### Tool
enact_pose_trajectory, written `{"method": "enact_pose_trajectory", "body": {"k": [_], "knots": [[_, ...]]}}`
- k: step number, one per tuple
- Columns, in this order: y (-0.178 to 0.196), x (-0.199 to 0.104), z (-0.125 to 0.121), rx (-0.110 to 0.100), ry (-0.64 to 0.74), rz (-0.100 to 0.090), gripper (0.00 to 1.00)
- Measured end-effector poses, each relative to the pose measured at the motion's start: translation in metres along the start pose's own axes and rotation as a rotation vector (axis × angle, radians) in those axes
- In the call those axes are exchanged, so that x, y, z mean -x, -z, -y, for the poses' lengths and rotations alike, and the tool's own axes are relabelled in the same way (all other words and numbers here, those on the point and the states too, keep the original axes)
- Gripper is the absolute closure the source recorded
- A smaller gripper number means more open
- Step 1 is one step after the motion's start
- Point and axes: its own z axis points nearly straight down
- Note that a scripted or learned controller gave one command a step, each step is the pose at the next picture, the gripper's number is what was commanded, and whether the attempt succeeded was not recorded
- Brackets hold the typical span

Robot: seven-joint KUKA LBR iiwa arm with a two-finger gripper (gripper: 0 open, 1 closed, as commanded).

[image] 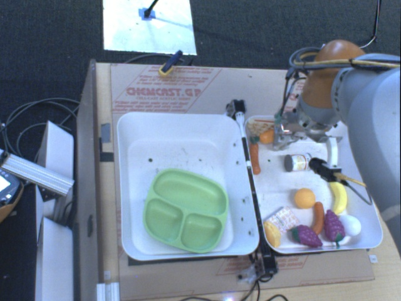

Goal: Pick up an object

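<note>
1. The arm reaches in over the right bin [369,234], and its gripper [282,137] sits low at that bin's far-left corner, just beside a small orange piece [267,137] lying there.
2. Whether the gripper is open or closed cannot be told: the wrist hides its tip, so no grasp can be claimed.
3. Judged from this, the task is at the reaching stage; nothing is seen lifted, and the pick itself is left to do.
4. The likely target is the small orange piece, resting on the bin floor next to the gripper, with a carrot [255,158] along the bin's left wall just nearer the camera.
5. Other candidates lie untouched in the right bin: a small can [296,162] toward its middle, an orange ball [304,197] nearer the camera, a banana [339,197] by the right wall, and purple grapes [306,236] at the near edge.
6. The left bin [131,168], beside the right bin, holds a green divided plate [185,210].
</note>
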Motion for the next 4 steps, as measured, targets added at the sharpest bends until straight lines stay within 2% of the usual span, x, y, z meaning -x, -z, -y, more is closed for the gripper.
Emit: {"method": "enact_pose_trajectory", "body": {"k": [2, 3, 4], "knots": [[0.000, -0.011, 0.001, -0.004, 0.000, 0.007, 0.00], [0.009, 0.032, -0.003, 0.016, 0.001, 0.002, 0.00], [0.012, -0.018, -0.003, 0.013, 0.002, 0.002, 0.00]]}}
